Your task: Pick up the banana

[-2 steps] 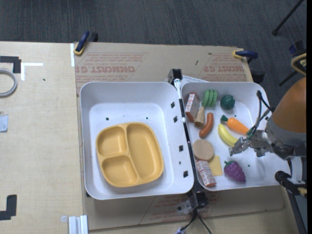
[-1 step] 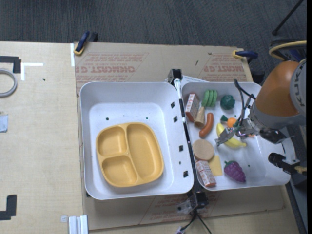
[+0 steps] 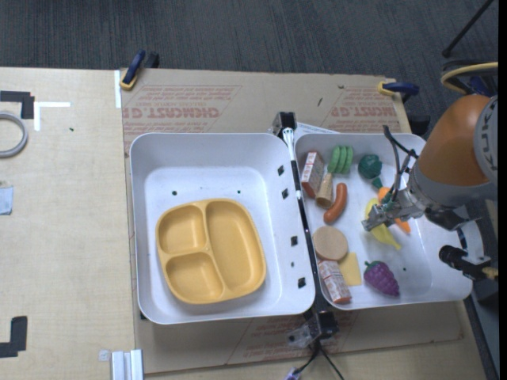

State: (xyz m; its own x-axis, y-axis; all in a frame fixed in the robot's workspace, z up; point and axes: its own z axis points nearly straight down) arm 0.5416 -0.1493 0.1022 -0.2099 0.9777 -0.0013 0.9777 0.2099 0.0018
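Dark carpet is being seen beyond a pale desk (image 3: 63,236), on which cardboard and two white bins are being carried. In the left bin (image 3: 198,161) a yellow divided plate (image 3: 210,250) is being held. In the right bin (image 3: 420,279) toy foods are being kept: a sausage (image 3: 337,202), green beans (image 3: 341,158), purple grapes (image 3: 381,277), a round cookie (image 3: 331,243). The end effector (image 3: 383,215) is being lowered over the banana (image 3: 383,233), which is lying near the right bin's middle, partly covered. Contact is appearing likely; whether the end effector is released or clenched cannot be told. The arm (image 3: 455,153) is being extended from the right, wrist angled downward and leftward.
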